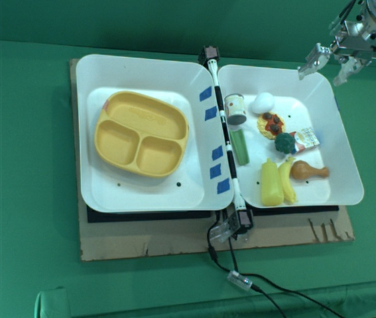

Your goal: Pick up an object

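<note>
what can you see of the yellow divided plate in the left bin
The yellow divided plastic plate is a rounded rectangle with a raised rim and three compartments: one long one along its far side and two smaller ones along its near side. It looks like smooth, matte plastic, and nothing lies in its compartments. It lies flat and right side up, turned slightly askew, on the floor of the left shallow white bin, roughly centred. Only the bin floor touches it.

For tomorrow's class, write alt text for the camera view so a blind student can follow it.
The gripper hangs open over the far right corner of the right bin, which holds toy food. The left bin holds a yellow divided plate.
</note>
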Controlling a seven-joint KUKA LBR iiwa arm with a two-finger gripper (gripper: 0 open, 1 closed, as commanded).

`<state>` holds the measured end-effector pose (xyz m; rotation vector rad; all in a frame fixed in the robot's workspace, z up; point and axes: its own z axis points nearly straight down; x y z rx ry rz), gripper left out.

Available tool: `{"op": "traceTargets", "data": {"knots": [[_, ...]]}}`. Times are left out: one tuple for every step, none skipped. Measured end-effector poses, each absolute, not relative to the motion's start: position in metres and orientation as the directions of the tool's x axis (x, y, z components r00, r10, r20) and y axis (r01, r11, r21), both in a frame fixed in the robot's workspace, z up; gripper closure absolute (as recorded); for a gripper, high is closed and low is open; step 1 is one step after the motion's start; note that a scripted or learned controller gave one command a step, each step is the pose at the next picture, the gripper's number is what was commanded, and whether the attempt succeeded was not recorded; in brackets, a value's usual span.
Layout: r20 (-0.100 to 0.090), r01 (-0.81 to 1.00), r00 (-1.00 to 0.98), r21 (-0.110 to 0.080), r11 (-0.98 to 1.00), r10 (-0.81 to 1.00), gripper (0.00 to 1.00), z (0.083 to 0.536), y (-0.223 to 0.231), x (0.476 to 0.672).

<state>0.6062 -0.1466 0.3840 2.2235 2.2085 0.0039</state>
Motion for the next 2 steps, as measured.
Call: {"op": "traceTargets", "data": {"knots": [[-0.004,1.000,0.007,0.007,-0.007,1.000,0.00,0.3840,-0.1466,0.6063],[-0.004,1.000,0.007,0.008,-0.007,1.000,0.00,0.3840,-0.1466,0.6063]]}}
